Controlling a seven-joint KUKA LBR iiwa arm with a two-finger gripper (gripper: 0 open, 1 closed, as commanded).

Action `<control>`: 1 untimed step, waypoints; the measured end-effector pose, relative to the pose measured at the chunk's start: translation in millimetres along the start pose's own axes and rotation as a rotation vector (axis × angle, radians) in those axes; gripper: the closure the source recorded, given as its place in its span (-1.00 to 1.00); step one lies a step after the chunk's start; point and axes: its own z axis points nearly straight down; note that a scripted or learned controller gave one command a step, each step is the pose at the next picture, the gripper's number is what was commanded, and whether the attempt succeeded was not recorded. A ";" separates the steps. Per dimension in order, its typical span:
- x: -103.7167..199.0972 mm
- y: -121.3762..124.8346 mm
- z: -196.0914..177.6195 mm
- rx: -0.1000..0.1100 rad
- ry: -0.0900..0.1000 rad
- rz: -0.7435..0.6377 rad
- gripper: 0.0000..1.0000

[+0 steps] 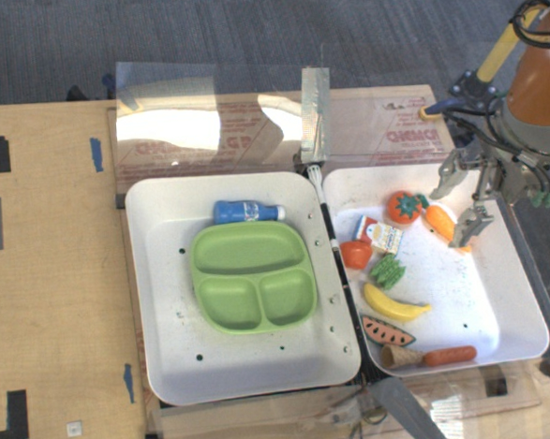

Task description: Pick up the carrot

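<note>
I take the green divided plate (254, 275) as my landmark and work from the biggest things down. Under everything is the bench (49, 277), flat brown board with a matte, cardboard-like face, running off to the plate's left. On it sits the left bin (158, 297), a shallow white tray with rounded corners and smooth glossy walls, and the plate lies near its middle. The plate is smooth moulded plastic, rounded-rectangular, with one long compartment on its far side and two smaller ones on the near side. The right bin (508, 324), same white shell, butts against the first bin to the plate's right.

The arm (538, 83) comes in far to the plate's right, grey metal with an orange band. Its gripper (462, 205) hangs over the right bin; I see the two thin metal fingers spread apart, nothing between them.

The carrot (439, 221), a short orange tapered piece, lies in the right bin, well to the plate's right, between those fingers' tips and touching neither that I can make out.

Smaller items: a blue bottle (246, 211), cylindrical with a white cap, lying on its side just beyond the plate's far edge; a curved yellow banana (395, 303) right of the plate; a round red tomato (407, 206) beside the carrot.
</note>
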 end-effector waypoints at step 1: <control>-19.1 0.0 112.4 -0.003 0.014 0.091 -1.00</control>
